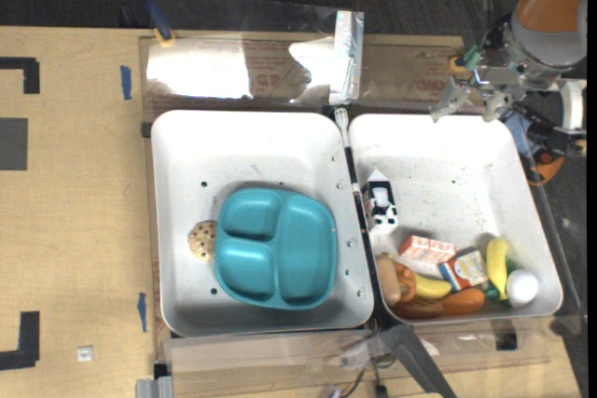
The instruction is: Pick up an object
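Two white bins side by side, the left bin [177, 144] carrying a big teal tray [276, 245] with a cookie [201, 240] tucked against it, while the right bin [448, 154] has its food toys heaped in the near corner: carton [426, 250], banana [497, 262], white egg [521, 286]. The gripper [476, 93] hovers over the right bin's far rim, holding nothing (whether the fingers are spread, I can't tell). Best bet looks like the small black-and-white toy [380, 203], standing apart beside the divider with bare floor around it, so come straight down, clear of that wall.
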Tool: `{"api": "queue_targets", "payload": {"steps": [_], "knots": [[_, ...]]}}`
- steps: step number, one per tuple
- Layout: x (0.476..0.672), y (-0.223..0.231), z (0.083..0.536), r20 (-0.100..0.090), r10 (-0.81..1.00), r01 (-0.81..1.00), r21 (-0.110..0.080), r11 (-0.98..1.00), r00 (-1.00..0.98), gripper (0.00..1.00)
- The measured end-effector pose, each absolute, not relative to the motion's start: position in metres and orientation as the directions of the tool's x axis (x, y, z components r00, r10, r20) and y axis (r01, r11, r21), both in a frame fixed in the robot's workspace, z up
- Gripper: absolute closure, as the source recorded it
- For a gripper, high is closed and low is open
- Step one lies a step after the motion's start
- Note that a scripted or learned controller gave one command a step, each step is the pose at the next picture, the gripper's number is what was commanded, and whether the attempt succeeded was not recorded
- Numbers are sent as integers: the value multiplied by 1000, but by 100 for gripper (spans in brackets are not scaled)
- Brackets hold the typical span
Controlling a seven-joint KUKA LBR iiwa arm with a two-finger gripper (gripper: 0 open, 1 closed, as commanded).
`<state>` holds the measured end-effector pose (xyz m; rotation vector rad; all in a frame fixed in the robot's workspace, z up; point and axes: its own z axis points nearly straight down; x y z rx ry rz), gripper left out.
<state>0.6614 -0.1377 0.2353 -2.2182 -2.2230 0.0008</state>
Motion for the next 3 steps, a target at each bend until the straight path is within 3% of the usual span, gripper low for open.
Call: {"api": "queue_targets", "payload": {"steps": [1, 2, 3], "knots": [[667, -159, 316, -4, 994, 994, 9, 110, -110, 0], [619, -174, 218, 1, 999, 999, -6, 51, -51, 0], [565, -215, 131, 3, 1000, 1000, -6, -11, 11, 0]]}}
